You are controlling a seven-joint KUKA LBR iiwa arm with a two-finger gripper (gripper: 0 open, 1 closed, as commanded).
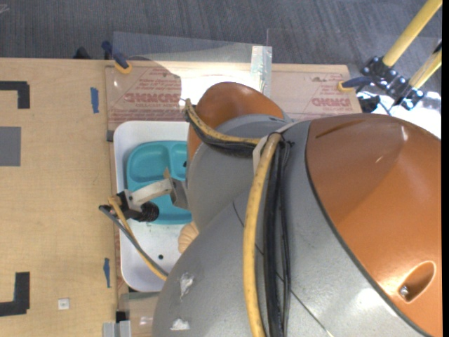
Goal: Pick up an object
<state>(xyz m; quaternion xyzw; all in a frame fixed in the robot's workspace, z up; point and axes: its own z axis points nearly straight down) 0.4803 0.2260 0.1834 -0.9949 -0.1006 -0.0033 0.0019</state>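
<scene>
A teal plastic tray with compartments (149,163) lies in the left white bin (137,272), towards its far end. At the arm's edge a small tan rounded object (186,239) peeks out, mostly covered. My gripper (177,190) hangs low over the teal tray's right part, under the grey wrist. The large grey and orange arm (316,223) covers the bin's right side and whatever lies beneath it.
The bare white floor of the left bin shows at its near end, with a small dark speck (160,257). A brown board (49,188) with black marks and blue tape lies left of the bin. A clear sheet (189,62) stands behind it.
</scene>
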